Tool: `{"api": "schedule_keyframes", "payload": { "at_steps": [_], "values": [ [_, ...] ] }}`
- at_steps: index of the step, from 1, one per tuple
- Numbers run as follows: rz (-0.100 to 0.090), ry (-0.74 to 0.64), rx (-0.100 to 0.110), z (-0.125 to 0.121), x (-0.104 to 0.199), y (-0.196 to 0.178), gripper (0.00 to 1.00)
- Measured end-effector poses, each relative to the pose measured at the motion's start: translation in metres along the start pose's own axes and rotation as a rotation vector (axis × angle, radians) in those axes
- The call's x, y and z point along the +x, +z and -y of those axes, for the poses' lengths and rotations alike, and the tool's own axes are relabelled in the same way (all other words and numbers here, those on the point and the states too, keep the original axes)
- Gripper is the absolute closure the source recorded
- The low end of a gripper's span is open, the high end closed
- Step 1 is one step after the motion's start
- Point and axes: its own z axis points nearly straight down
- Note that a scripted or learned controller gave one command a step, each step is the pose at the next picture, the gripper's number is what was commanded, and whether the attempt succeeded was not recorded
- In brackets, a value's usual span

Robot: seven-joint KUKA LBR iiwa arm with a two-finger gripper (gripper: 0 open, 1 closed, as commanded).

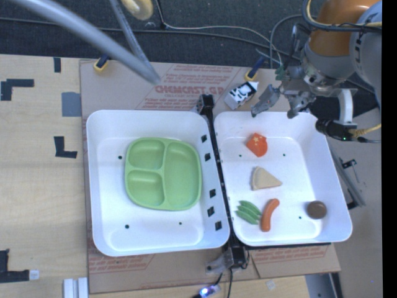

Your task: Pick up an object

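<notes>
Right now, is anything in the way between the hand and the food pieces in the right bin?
Nothing visible. The hand hangs open above the far rim of the right bin. The tomato lies nearest below it, with the wedge, sausage, beans and brown ball all uncovered.

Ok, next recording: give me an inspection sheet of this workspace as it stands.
Surface: two white bins side by side on cardboard.
Job's things: right bin holds red piece, beige wedge, green pods, orange sausage, brown round piece.
Clutter: green divided plate in the left bin.
Grippers: gripper above the right bin's far rim, open, holding nothing.
Cables: black leads behind the bins.
Surroundings: dark mat, taped bench.
</notes>
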Motion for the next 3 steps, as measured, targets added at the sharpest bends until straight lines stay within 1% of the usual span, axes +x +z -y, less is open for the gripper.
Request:
{"api": "schedule_keyframes", "payload": {
  "at_steps": [1, 2, 3],
  "values": [
    [0.001, -0.003, -0.013, -0.002, 0.000, -0.008, 0.00],
    [0.002, -0.002, -0.008, 0.001, -0.006, 0.038, 0.00],
    [0.002, -0.002, -0.008, 0.006, -0.004, 0.083, 0.00]
  ]
}}
